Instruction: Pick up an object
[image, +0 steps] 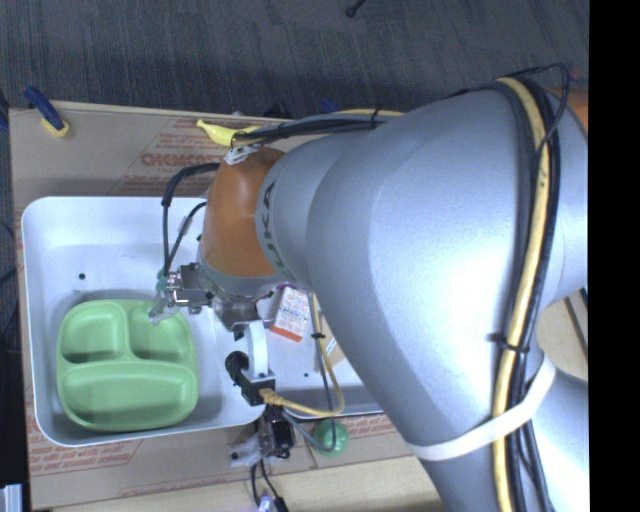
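While the arm (420, 250) looms over the white bin (70, 225) beside a green divided tray (125, 365), its end effector's grip perhaps hidden, I cannot tell.

Lighting is even and moderately bright, falling from overhead. The grey arm (400, 260) carries a broad soft sheen along its upper curve, without hard glare. The white bin (90, 230) reads clean, slightly blue-tinted, with a faint shadow under the arm. The green tray (125, 365) shows mild highlights on its ridges. The picture is low in resolution and soft; small parts below the wrist are indistinct.
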